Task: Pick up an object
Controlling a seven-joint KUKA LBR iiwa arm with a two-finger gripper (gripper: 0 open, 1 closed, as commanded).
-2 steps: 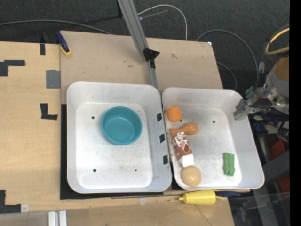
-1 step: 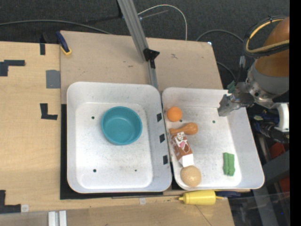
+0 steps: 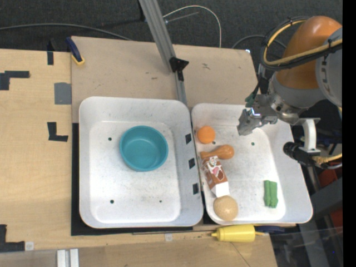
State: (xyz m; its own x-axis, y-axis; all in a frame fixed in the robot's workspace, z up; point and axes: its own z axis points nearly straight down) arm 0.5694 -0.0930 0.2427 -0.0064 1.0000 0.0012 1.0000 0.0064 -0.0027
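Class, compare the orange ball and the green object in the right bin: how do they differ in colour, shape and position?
The orange ball is round; the green object is long and narrow. The ball is orange, the other green. The ball sits near the bin's left wall toward the far end, close to the gripper; the green object lies near the right wall, toward the near end. Both rest in the right bin.

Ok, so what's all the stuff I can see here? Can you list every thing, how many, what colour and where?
bowl: 1, teal, middle of the left bin
left bin: 1, white, left half of the bench
right bin: 1, white, beside the left bin
orange: 1, orange, right bin, upper left
gourd: 1, tan, just below the orange
carton: 1, red and white, right bin's left side
ball: 1, beige, right bin's lower left
green piece: 1, green, right bin's lower right
yellow bottle: 1, yellow, on the bench below the right bin
end effector: 1, grey, over the right bin's top
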